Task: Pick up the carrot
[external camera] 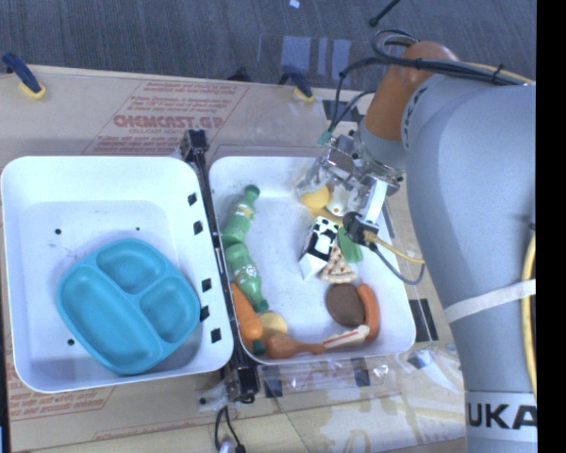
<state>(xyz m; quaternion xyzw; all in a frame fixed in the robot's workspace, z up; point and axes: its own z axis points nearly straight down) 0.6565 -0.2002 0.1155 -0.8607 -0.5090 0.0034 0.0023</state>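
A: Carrot [246,315] lies at the left wall of the right bin [396,321], near the front corner, beside the green bottle [241,243]. Nothing holds it.

B: And the gripper [344,179]?

A: It is at the far side of the same bin, above the yellow piece [313,199], well apart from the carrot. I cannot tell its state; cables and metal parts hide it.

B: Why is the carrot difficult?

A: I think because it leans on the wall, with other food close around. The blue plate [127,304] sits alone in the left bin [19,253].
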